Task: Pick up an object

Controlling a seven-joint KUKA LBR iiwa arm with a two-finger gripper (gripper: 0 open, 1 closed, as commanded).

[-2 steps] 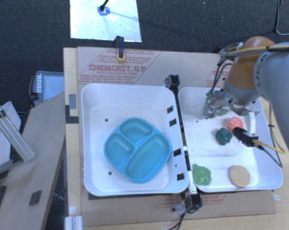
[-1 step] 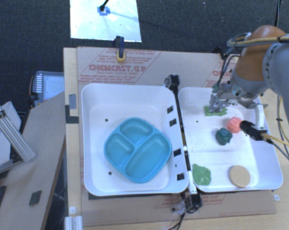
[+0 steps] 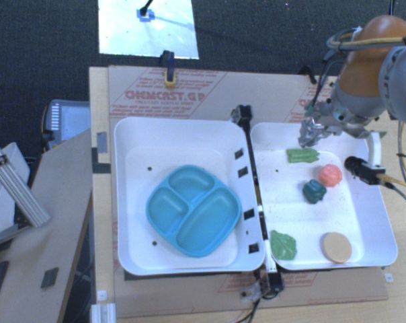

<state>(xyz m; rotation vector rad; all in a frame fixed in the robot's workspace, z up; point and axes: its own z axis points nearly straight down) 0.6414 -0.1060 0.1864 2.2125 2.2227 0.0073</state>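
Your end effector (image 3: 309,137) hangs in the upper right of the frame, at the far end of the right bin (image 3: 374,231), just above the green oblong piece (image 3: 302,155). You cannot tell from this slant whether it is spread or pressed together, and nothing shows between its tips.

The green oblong piece lies flat near the bin's upper wall, a little right of the divider between the two bins. It looks like a small toy food item, so judge it light and fairly stiff, possibly smooth enough to slip. Take it across its short width, near the middle of its length, so it does not swing.

Your other choices sit lower in the same bin: a pink rounded piece (image 3: 330,175) and a dark teal lump (image 3: 314,192) close together at centre right, a leafy green piece (image 3: 282,245) at the lower left corner by the divider, and a tan disc (image 3: 337,247) towards the lower right. The disc lies flat and looks thin, likely hard to pinch. The pink and teal pair crowd each other.

For room, mind the upper wall just behind the green oblong piece and the divider to its left. The bin floor below and left of it is open. The left bin (image 3: 132,180) carries a blue divided plate (image 3: 192,209), well apart from your work.
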